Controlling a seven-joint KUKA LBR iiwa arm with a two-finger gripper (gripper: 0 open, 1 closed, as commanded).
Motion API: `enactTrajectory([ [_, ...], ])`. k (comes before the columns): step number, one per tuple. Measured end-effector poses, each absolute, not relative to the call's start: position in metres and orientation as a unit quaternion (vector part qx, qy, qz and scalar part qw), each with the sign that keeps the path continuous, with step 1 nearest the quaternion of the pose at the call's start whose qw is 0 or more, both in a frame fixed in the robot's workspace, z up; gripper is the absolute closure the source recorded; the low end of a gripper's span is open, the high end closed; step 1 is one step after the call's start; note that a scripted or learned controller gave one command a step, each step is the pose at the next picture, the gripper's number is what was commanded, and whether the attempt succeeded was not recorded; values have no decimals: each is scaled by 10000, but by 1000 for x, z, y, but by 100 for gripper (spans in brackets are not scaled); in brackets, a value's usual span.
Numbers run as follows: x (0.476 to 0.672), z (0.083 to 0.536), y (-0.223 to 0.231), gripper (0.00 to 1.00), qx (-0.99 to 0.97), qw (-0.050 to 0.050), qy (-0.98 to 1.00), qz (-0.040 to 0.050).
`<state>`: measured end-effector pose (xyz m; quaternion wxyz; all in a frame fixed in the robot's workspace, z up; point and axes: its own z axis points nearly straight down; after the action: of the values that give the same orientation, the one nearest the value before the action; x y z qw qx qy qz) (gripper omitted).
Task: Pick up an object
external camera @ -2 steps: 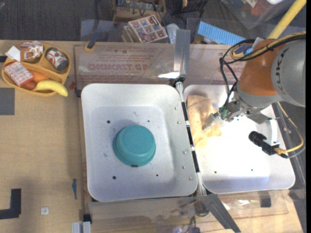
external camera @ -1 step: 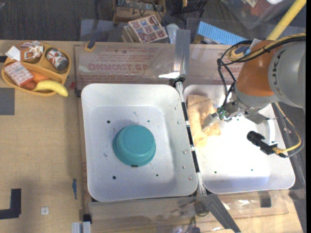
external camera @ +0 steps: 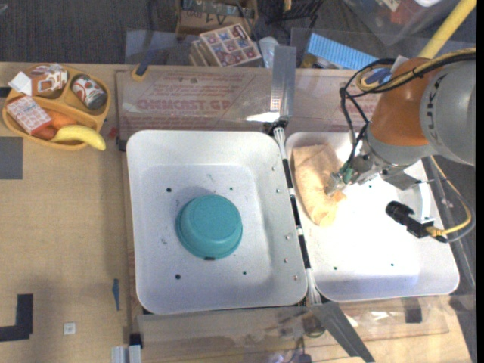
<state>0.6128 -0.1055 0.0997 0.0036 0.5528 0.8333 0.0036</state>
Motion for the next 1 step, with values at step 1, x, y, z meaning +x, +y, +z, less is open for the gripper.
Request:
enactTrajectory([
  [1, 613, 100, -106, 0, 5529, 37, 8332, 33],
])
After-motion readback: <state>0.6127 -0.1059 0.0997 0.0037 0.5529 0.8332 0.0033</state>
